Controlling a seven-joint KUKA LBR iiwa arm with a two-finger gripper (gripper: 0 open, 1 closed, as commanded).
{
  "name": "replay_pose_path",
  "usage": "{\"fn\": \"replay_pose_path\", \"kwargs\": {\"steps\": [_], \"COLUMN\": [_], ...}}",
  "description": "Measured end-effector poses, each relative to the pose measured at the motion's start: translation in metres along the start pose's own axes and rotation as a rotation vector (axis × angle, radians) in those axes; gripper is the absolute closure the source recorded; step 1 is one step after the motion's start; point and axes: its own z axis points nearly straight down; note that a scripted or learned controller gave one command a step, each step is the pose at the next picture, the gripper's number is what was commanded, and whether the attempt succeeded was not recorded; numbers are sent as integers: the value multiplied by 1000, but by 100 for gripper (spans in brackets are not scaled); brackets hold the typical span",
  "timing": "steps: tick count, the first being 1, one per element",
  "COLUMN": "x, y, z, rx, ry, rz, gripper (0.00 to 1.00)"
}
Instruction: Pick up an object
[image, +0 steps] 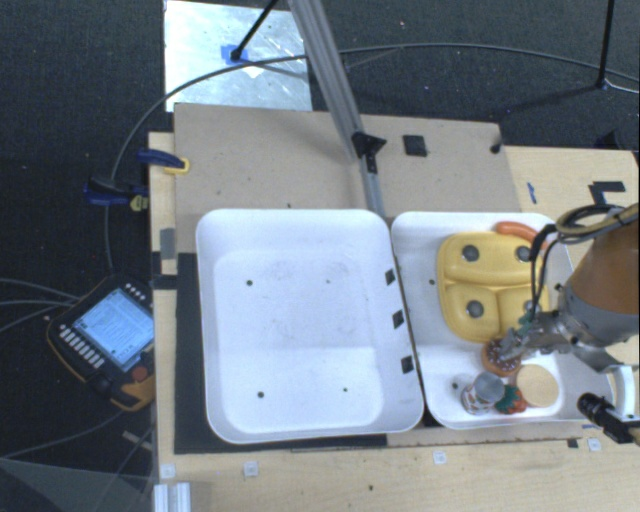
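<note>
Claw (508, 350) low in right bin (420, 300), tips over a small brown round object (497, 358); open or closed cannot be told. Yellow moulded piece (487, 283) just beyond; tan disc (539, 385) and grey-capped item (485, 391) nearer. Left bin (230, 330) alongside.

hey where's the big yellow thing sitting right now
The yellow object lies in the right-hand bin, toward its far side, just up-left of the end effector and above the tan disc.
</note>
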Motion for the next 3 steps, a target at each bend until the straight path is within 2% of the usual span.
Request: {"fn": "replay_pose_path", "kwargs": {"steps": [1, 3], "x": [7, 14], "y": [-3, 0], "z": [-60, -160], "rx": [-13, -14], "ry": [-11, -11], "rz": [2, 0], "gripper": [100, 100]}}
